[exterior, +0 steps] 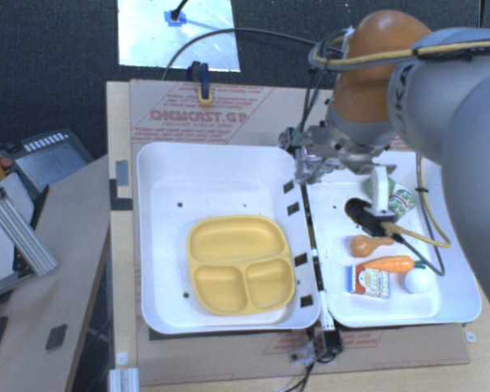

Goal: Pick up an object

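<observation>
Seemingly staging a pick: tool [312, 160] at bin's [456, 299] 11 o'clock, grip state can't tell; carrot [389, 263] at 6, untouched.

Arm [453, 96] was grey, bulky and rounded, with an orange band [376, 55] above the wrist; yellow cable [429, 227] trailed alongside.

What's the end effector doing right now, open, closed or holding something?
End effector: cannot be told; it hangs over a far corner of the right-hand bin.
</observation>
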`<state>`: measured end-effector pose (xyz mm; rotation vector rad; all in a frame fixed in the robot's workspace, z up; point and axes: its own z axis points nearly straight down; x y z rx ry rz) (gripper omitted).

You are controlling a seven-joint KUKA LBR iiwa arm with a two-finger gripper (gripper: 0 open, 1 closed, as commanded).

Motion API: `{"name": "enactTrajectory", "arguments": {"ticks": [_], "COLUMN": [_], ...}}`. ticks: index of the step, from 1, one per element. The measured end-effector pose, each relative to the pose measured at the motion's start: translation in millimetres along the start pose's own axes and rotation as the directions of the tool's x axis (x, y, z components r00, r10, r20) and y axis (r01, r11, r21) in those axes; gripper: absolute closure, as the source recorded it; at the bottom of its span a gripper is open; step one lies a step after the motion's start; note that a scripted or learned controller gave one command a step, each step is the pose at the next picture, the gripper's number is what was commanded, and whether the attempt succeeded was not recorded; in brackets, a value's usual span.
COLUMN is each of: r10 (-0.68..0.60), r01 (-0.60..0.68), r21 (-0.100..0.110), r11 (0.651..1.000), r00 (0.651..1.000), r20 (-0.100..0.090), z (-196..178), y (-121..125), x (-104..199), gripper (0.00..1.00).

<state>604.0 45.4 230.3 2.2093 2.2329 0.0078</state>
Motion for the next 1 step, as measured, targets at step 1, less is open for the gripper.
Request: {"name": "enactTrajectory", "arguments": {"ticks": [1], "r10": [0.001], "r01": [-0.001], "r21": [0.0], "r11": [1.0], "r00": [1.0], "r20": [0.001], "z": [-7.5], "y": [15.7], "x": [46.6], "gripper": [1.0]}}
